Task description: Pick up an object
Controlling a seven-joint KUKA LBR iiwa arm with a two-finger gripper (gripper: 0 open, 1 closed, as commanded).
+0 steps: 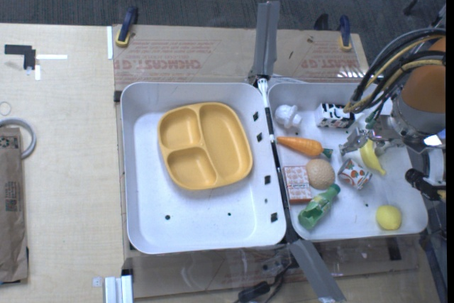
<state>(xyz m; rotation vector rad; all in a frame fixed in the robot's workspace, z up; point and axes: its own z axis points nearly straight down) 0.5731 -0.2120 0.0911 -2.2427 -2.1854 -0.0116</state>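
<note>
Gleaming metal gripper (363,142) hovers beside a curved yellow banana (372,157).

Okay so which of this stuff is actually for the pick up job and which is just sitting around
For the job, in the right bin: hand, banana, carrot, lemon, green bottle, small carton, round bun.

Lying about: yellow divided plate in the left bin, blue clamps, brown bag.
</note>
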